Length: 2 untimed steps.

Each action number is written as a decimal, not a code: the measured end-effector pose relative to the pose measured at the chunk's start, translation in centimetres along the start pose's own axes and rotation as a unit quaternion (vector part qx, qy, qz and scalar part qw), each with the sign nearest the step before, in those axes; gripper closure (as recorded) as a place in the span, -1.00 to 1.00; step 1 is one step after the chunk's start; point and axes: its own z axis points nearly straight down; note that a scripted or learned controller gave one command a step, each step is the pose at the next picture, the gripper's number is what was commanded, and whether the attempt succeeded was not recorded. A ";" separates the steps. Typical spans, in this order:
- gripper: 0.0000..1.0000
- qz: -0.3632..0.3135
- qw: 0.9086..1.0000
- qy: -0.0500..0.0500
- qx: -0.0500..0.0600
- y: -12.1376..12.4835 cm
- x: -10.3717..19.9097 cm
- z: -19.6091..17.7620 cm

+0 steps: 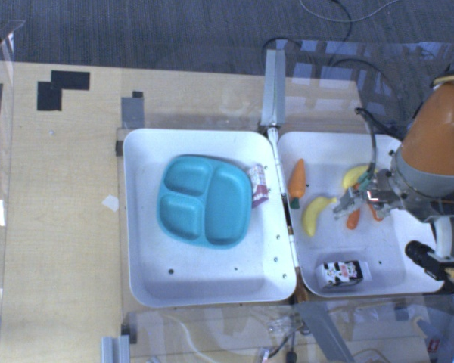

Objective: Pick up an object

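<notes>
Wooden bench (60, 203), two white bins. In right bin (318, 150), gripper (356, 203) low near right edge, between banana (316, 212) and small carrot (353, 218); cannot tell its state. Risk: grabbing nothing, or pushing carrot aside.

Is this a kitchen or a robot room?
Probably a robot lab: a grey and orange robot arm reaches over two white bins of toy food, like a banana and carrot, with cables on the floor.
</notes>
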 end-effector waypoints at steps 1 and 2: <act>-1.00 0.000 1.000 0.000 0.000 0.0 0.0 0.0; -1.00 0.089 0.996 0.000 0.000 4.2 -3.3 8.7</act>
